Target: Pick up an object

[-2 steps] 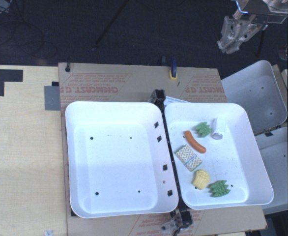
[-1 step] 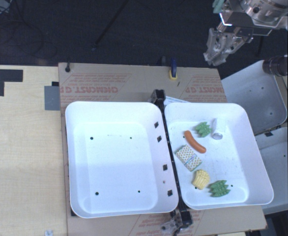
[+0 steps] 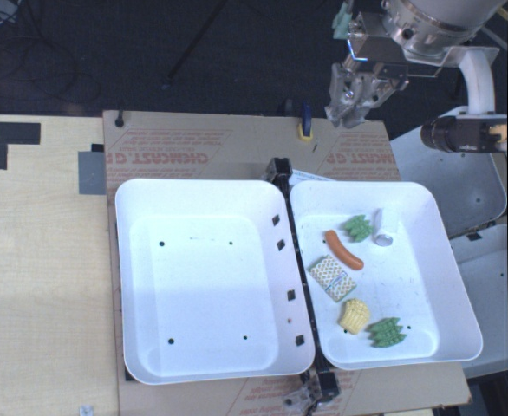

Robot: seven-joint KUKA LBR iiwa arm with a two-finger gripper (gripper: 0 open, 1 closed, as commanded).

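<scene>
Raised high above the tabletop [image 3: 46, 258], my claw [image 3: 351, 111] hangs beyond the right bin [image 3: 449, 232], carrying nothing; spread or pressed together, I cannot tell. Nothing is picked yet. Next I judge a descent toward the toy sausage [image 3: 344, 249].

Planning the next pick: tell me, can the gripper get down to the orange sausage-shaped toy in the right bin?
Probably yes. The orange sausage-shaped toy lies uncovered, apart from its neighbours, and the gripper hangs above the bench beyond the right bin, nothing between them.
</scene>
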